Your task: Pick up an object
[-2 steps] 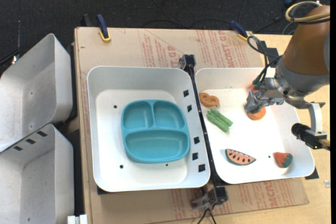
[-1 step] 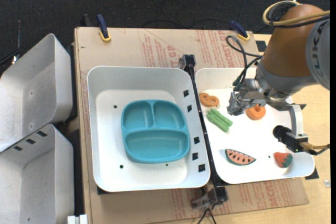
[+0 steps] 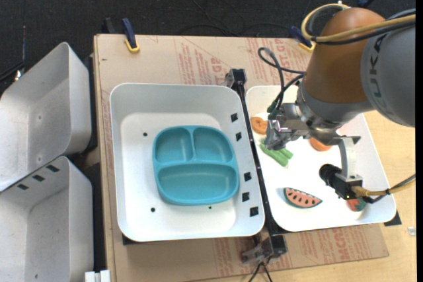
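While the left white bin (image 3: 125, 142) holds a teal divided plastic plate (image 3: 195, 165), we see the tool (image 3: 277, 137) low over the green toy vegetable (image 3: 276, 154) in the right white bin (image 3: 377, 162), beside a watermelon slice (image 3: 303, 197); its opening we cannot tell.

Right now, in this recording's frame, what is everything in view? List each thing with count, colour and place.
bins: two, white, side by side on the bench
divided plate: one, teal, in the left bin
watermelon slice: one, red with green rind, right bin, near front
green bean piece: one, green, right bin, below the gripper
orange slice: one, orange, right bin, near the divider
clamps: two, blue and yellow, back edge of the bench
gripper: one, grey, over the right bin above the green piece
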Controlling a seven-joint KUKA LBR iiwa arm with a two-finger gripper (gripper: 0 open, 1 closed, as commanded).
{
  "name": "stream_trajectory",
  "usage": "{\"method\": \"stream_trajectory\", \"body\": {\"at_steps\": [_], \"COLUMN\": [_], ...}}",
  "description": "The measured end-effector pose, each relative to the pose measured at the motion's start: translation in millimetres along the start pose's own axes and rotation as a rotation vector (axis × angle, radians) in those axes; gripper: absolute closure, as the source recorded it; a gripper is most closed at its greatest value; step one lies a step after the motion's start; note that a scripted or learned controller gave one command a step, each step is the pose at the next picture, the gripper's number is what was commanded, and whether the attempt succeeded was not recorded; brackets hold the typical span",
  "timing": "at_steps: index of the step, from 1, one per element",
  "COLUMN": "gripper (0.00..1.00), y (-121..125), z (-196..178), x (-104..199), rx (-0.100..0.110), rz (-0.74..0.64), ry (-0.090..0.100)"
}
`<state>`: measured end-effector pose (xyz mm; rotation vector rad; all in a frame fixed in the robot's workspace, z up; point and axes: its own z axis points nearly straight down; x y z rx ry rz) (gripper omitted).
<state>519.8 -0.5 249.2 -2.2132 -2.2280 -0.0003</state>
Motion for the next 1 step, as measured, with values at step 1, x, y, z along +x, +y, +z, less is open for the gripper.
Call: {"method": "stream_trajectory", "body": {"at_steps": [1], "gripper": [1.0], "y": [-13.8], "z": [11.7], "x": [57.0], "rx": [0.002], "rz": [-0.001], "ry": [0.001]}}
